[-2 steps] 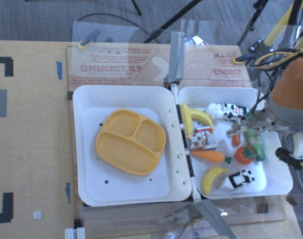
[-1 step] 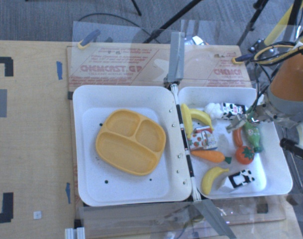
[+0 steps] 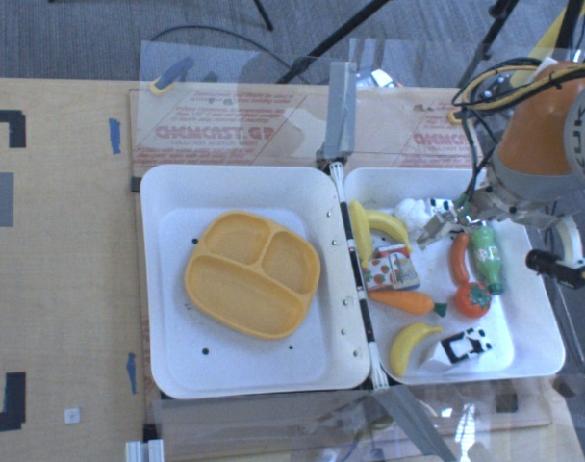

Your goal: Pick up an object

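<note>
toys (image 3: 398,269) crowd the right bin (image 3: 538,349) — tool (image 3: 445,221) above them, its state unreadable.

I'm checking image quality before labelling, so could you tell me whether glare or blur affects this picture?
Camera view: lighting is even and shadows soft; the clear sheet behind the bins shows pale reflections; the claw looks slightly soft; the yellow plate and carrot are sharp.

A yellow divided plate (image 3: 253,273) is lying in the left bin (image 3: 167,219), with clear sheeting (image 3: 235,114) lying beyond the bins' far edge.
</note>
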### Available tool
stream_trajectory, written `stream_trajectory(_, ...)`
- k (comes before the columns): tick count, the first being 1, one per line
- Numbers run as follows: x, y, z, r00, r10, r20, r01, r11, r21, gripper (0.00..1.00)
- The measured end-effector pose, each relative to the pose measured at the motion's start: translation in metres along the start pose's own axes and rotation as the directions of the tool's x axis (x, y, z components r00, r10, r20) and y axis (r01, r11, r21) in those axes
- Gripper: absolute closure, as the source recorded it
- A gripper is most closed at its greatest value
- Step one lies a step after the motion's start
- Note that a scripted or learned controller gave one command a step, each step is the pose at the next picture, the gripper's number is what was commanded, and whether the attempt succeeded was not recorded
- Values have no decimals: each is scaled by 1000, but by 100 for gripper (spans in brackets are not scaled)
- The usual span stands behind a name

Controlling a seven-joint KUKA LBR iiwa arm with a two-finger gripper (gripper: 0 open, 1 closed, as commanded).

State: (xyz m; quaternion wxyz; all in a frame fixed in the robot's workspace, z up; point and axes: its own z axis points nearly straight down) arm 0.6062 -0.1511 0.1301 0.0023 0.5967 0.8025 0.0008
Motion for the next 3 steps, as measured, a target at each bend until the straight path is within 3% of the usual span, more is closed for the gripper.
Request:
stream_trajectory(1, -12, -55, 40, 981, -196, -9, 196, 981, -10, 0)
stream_trajectory(2, -16, -57, 31, 982, -191, -1, 191, 982, -10, 100)
stream_trajectory(3, 28, -6, -79, 988, -155, -1, 155, 988, 1, 100)
